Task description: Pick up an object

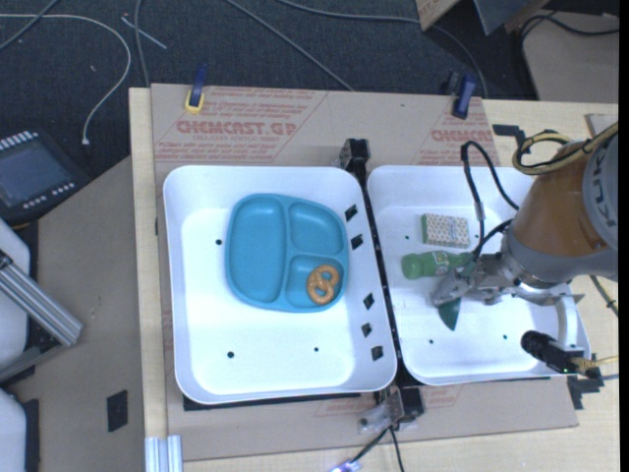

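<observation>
In the right bin [491, 362] lie a green bottle-shaped object [430, 263] on its side and a small pale speckled block [445, 228] just behind it. A dark teal wedge-shaped piece [450, 314] sits right under my gripper [454, 291], touching or nearly touching it. The gripper hovers low over the bin's middle, just right of and below the green object. The grey arm with its orange band [560, 214] reaches in from the right. Whether the teal piece is gripped is unclear.
The left bin [197, 293] holds a blue divided plate [275, 249] with a pretzel [321, 283] in its lower right compartment. A black divider [369, 254] runs between the bins. Black cables [477, 180] loop above the right bin.
</observation>
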`<control>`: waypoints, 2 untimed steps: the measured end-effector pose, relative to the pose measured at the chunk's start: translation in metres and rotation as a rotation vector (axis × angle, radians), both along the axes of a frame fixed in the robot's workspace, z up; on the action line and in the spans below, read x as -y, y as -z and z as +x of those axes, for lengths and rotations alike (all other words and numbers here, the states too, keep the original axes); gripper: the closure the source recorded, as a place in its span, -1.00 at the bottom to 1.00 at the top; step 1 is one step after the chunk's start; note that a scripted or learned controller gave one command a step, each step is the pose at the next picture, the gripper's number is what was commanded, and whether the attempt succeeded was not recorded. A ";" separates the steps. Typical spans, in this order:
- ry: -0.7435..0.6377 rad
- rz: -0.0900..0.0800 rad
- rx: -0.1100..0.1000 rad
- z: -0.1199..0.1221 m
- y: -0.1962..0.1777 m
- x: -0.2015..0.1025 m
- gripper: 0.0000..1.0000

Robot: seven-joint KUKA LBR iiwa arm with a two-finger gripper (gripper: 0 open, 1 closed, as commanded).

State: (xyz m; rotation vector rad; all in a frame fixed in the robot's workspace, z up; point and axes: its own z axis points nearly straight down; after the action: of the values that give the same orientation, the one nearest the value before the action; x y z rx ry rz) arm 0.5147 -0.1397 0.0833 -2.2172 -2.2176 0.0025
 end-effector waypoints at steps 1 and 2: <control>0.001 0.000 0.004 0.001 -0.012 0.000 1.00; -0.001 -0.004 0.010 0.003 -0.055 0.001 1.00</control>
State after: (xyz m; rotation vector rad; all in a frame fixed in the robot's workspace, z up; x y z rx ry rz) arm 0.5180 -0.1409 0.1386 -2.2234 -2.2253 -0.0040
